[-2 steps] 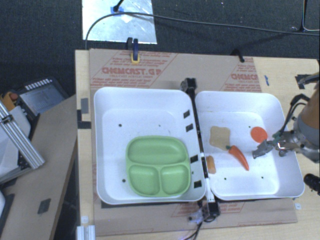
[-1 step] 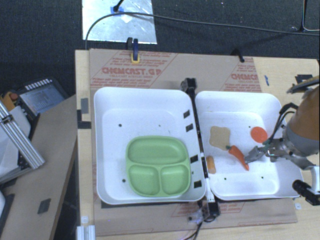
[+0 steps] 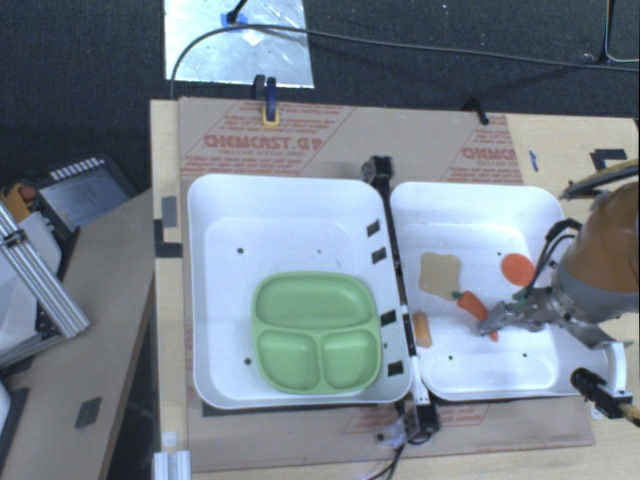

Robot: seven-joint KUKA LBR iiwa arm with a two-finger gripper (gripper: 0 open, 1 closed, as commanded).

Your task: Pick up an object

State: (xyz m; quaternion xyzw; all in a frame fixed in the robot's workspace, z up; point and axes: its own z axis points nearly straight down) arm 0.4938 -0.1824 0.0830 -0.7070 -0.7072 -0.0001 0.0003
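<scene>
Fingers of the grey two-finger gripper [image 3: 494, 320] sit low in the right white bin [image 3: 470, 200], touching the small orange carrot-shaped toy [image 3: 472, 306] (whether clamped, cannot tell), apparently placed for grasping.

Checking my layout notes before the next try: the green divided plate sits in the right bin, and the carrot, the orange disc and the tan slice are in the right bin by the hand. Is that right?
Not quite. The camera view shows the green divided plate in the left bin, not the right one. The carrot, orange disc and tan slice are in the right bin, by the hand.
</scene>
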